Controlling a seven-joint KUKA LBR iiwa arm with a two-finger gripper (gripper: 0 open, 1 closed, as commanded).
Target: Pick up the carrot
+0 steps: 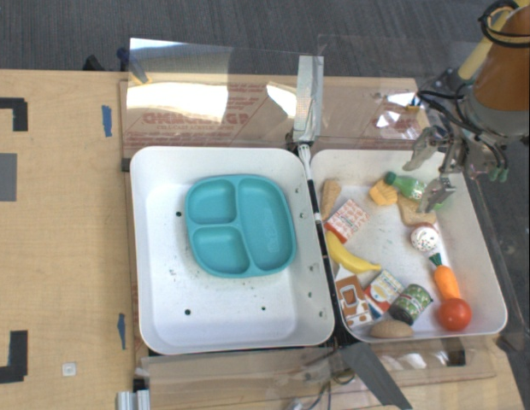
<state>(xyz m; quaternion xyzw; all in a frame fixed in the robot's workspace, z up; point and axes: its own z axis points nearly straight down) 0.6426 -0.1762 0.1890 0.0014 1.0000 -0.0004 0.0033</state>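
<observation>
The carrot, orange with a short green top, lies near the right wall of the right bin, pointing toward the front. A red tomato touches its lower end and a white egg sits just above its top. My gripper hangs over the bin's back right part, well behind the carrot. Its two fingers are spread open with nothing held between them. A green bottle lies right beside the fingers.
Crowding the right bin are a bread roll, a snack packet, a banana, cheese, a toast slice, a dark can and small cartons. The left bin holds a teal divided plate.
</observation>
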